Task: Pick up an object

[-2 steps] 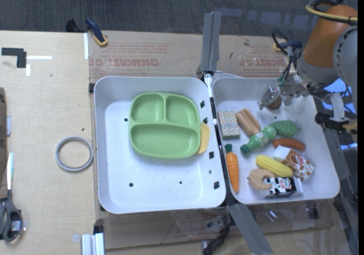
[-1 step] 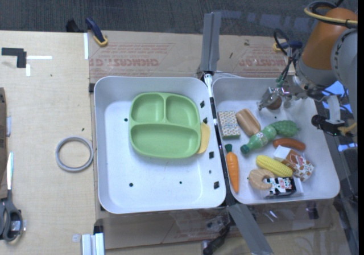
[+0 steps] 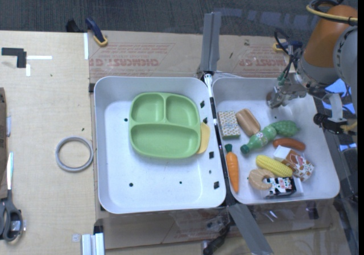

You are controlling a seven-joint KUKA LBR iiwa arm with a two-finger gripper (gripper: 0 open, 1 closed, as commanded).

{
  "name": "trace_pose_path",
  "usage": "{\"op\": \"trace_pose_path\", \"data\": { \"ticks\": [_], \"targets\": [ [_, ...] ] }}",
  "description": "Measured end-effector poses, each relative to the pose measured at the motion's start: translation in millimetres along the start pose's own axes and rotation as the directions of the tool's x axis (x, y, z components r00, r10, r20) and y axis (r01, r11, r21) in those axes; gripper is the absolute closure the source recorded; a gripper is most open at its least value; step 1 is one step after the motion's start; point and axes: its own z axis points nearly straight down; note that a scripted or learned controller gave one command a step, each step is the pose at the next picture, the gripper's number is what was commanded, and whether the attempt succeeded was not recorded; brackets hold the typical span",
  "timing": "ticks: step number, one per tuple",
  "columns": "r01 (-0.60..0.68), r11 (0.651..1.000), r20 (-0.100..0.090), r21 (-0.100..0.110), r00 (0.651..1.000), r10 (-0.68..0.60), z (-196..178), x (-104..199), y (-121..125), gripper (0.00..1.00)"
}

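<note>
— Gripper [image 3: 277, 99]?
— Hangs over the right bin [image 3: 324, 185], near its far wall. Jaws: cannot tell, too blurred.
— Nearest things?
— Bread roll [image 3: 247, 121] and green bottle [image 3: 259, 139], below and left of the jaws, apart from them. Green vegetable [image 3: 286, 128] just below (not touching). Nothing seen between the jaws.
— Rest of that bin?
— Sausage [image 3: 289, 143], corn [image 3: 273, 165], carrot [image 3: 232, 171] along the left wall.
— Left bin [image 3: 108, 151]?
— Holds a green tray [image 3: 165, 124].

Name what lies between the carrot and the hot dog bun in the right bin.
The camera view shows the waffle between the carrot and the hot dog bun.
</note>
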Motion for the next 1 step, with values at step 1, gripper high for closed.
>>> {"op": "trace_pose_path", "data": {
  "ticks": [1],
  "targets": [
    [0.001,1.0,0.0,-0.001,1.0,-0.001,-0.3,0.1,0.4,0.0]
  ]
}}
